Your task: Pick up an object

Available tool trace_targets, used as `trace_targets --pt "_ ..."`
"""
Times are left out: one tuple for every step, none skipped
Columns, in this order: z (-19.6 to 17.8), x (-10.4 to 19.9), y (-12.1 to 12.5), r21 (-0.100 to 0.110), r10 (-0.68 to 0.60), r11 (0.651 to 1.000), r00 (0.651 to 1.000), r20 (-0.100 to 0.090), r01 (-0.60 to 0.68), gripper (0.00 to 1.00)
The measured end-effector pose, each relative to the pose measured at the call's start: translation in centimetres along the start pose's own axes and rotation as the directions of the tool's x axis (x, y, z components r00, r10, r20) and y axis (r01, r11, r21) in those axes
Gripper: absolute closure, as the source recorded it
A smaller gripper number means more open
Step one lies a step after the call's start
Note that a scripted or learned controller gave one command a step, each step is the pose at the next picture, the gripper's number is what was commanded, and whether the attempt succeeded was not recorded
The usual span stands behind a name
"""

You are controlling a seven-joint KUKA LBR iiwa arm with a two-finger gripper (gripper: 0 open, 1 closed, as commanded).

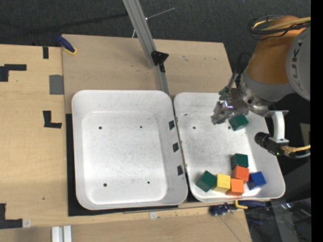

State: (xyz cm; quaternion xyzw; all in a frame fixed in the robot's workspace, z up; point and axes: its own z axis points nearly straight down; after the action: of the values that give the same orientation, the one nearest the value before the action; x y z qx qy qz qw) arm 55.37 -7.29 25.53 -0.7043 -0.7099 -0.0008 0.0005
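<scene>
White plastic makes up the two shallow bins I see side by side on the tan wooden bench [30,150], viewed from above at a slant.

Nearest me, at about five o'clock in the frame, a cluster of small blocks sits in the near corner of the right bin [202,135]. From left to right: a dark green block [206,181], a yellow block [223,181] touching it, an orange block [236,186] just beside the yellow one, and a blue block [257,179] at the bin's right edge. A second orange block [241,173] sits just behind them, with another green block [239,160] touching its far side.

The left bin [123,145] fills the middle of the frame; its speckled floor carries four small dark dots.

Farther back, at about three o'clock, the gripper [225,112] hangs over the far part of the right bin. A teal green block [238,122] lies right at its tip, on its right side. I cannot tell whether the fingers are spread or closed, or whether the block is pinched between them or merely lying under them.

Behind the gripper, at two o'clock, the arm [282,59] rises, grey with a broad orange band.

Farthest away, a grey metal pole [141,21] slants from twelve o'clock down to the gap between the bins. A small blue and yellow item [65,43] lies on the bench at eleven o'clock.
</scene>
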Motion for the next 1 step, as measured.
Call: trace_targets --pt "-0.01 4.55 0.33 0.001 0.001 1.0 1.0 0.0 -0.001 1.0"
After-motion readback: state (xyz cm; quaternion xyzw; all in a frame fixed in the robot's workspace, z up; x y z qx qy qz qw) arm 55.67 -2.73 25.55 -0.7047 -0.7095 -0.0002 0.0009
